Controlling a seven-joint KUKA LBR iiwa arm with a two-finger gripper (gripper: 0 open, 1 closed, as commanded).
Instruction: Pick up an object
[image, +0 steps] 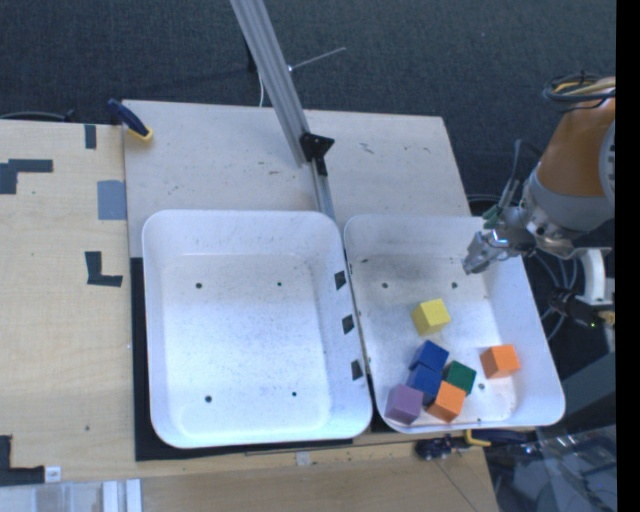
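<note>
Nearest us, along the right bin's (520, 300) front edge, we list a purple cube (404, 403), two blue cubes (429, 366), a green cube (461, 377) and an orange cube (449, 400) bunched together, with a second orange cube (499, 360) near the right rim. Mid-bin we record a yellow cube (432, 316) standing alone. Farthest, over the right rim, we note the gripper (478, 255); whether it is parted or closed we cannot tell, and no cube sits in it.

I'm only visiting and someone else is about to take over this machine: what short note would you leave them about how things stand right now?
Pincer: above the right white bin, near its upper right rim, carrying nothing that can be seen.
Blocks, all in the right bin: yellow cube alone in the middle; two blue cubes, green cube, orange cube and purple cube clustered near the front; another orange cube to their right.
Done: nothing picked.
Left: grasp and lift one block.
</note>
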